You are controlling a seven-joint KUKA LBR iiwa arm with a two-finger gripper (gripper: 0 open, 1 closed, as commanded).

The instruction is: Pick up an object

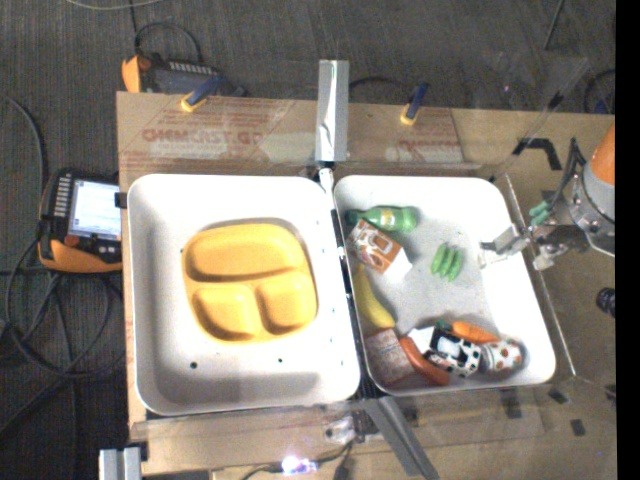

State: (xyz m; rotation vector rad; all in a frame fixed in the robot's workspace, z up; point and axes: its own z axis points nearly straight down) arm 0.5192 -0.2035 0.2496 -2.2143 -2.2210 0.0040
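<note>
My gripper (520,251) hangs over the right rim of the right bin (520,308), open, with nothing between its fingers. Inside that bin lie a green bottle (388,218), a brown and orange carton (376,246), a small green ridged item (447,261), a yellow banana (374,305), a brown packet (385,356), a black and white cow toy (450,349), an orange carrot (472,331) and a white and red item (505,356). The green ridged item is the closest to the gripper, a little to its left.
The left bin (150,268) holds a yellow divided tray (252,278). A metal post (331,118) rises behind the seam between the two bins. An orange handheld device (80,218) sits on the floor at the left. Cables run across the dark carpet.
</note>
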